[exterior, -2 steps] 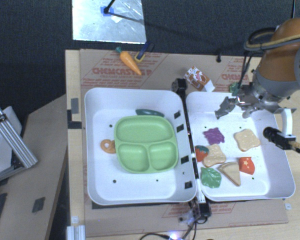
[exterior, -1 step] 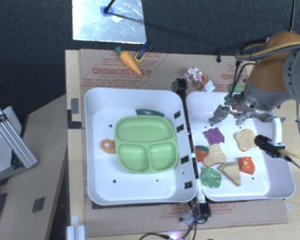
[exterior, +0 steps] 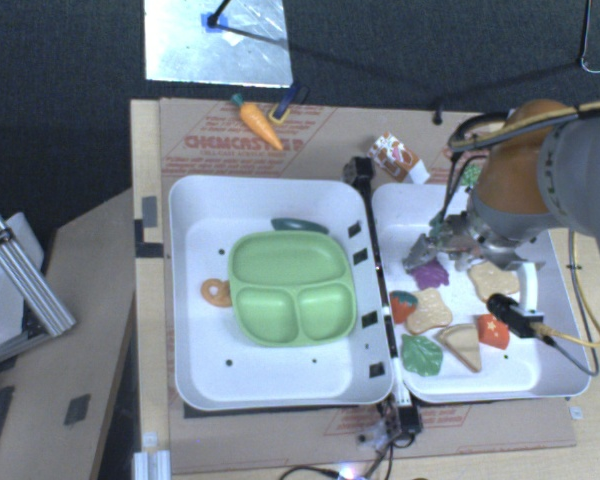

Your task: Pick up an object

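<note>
Presently the grey arm with the orange band [exterior: 520,168] is seen reaching in over the right shallow white bin [exterior: 555,373], its two-finger gripper [exterior: 427,258] lowered to the bin's upper left part. Directly under the gripper's tip a small purple toy piece [exterior: 432,274] lies on the bin floor — touching or very nearly touching the metal, though whether it sits between the jaws cannot be told, nor can it be told whether the jaws stand apart or together.

Other toy foods are spread in the same bin: a pale bread-shaped slice [exterior: 494,282] to the right of the purple piece, a tan cookie-like piece [exterior: 430,314] just below it, a red and blue round piece [exterior: 402,303] beside that, a green leaf-shaped piece [exterior: 421,355] near the front wall, a tan wedge [exterior: 463,346] and a red piece [exterior: 493,331] further right.

In the left shallow white bin [exterior: 195,268] a light green divided plastic tray [exterior: 290,286] is laid, with a small orange ring [exterior: 217,292] just beside its left edge. Behind the bins, on the bench — well apart from the gripper — a toy carrot [exterior: 259,124] is found.
</note>
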Motion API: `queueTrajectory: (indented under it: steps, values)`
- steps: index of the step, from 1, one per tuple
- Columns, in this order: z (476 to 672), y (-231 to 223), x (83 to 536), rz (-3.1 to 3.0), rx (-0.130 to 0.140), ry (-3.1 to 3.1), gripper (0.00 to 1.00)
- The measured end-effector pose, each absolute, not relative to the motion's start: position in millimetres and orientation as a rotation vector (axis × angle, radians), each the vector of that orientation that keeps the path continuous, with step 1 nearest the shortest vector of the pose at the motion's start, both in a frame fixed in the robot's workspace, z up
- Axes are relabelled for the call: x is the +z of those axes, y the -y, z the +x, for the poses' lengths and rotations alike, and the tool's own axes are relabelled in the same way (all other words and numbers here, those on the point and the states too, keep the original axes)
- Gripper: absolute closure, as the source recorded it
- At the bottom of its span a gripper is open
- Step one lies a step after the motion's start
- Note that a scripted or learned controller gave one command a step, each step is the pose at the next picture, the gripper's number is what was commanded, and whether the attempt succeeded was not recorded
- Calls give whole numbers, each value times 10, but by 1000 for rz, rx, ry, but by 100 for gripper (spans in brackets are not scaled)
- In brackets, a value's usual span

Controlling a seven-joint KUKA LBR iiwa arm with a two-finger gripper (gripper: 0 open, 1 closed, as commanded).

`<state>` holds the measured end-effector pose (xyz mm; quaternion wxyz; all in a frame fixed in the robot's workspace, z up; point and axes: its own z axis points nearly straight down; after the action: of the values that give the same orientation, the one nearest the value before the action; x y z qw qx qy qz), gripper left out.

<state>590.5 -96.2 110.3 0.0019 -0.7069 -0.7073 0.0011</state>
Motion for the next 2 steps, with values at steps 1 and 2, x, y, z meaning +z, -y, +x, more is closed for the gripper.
queueTrajectory:
  steps: [1, 2]
  values:
    - [5906, 958, 832, -2219, 1, 2222, 0]
    - [5921, 962, 956, -2222, -4, 2224, 100]
